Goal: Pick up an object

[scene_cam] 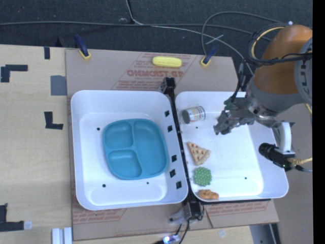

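Near the right bin's [264, 187] upper left corner lay a small can [194, 114] on its side, close to the divider [175, 131] between the two bins. It was the object nearest the gripper [224, 125], which hovered just to its right, apart from it and holding nothing. Whether the fingers stood apart or together could not be told, since they appeared as one dark mass. The can looked rigid and light, with a smooth round wall likely to roll or slip; a grasp across its short width, fingers set either side of the curved body, seemed the safest hold. Below it lay a pizza slice [198, 153], flat and triangular, probably harder to get fingers under. Further down sat a green ball-like piece [202, 176], and near the bin's lower rim a small orange-brown piece [208, 194]; both appeared light toy foods. The left bin [84, 136] held a blue divided tray [135, 148], broad and shallow, a poor fit for a narrow pincer. Beyond the bins, on the cardboard [101, 70], lay a yellow piece [167, 61], well apart from the arm [279, 60].
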Available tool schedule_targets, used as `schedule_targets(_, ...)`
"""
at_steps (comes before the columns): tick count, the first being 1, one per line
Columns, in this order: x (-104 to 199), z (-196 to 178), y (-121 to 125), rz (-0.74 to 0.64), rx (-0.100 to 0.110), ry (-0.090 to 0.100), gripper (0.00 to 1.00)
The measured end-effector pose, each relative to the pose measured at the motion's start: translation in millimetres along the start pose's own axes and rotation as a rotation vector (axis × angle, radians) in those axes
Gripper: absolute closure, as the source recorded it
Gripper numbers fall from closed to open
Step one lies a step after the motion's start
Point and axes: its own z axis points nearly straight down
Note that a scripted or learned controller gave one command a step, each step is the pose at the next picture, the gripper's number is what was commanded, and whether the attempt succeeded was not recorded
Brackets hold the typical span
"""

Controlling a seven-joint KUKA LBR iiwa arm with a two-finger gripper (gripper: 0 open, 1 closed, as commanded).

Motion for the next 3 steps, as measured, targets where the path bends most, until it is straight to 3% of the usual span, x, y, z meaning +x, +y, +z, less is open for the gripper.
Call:
schedule_targets(2, 107, 17, 6, -0.001, 0.001, 0.000, 1.00)
schedule_targets(3, 158, 38, 20, 0.000, 0.002, -0.001, 1.00)
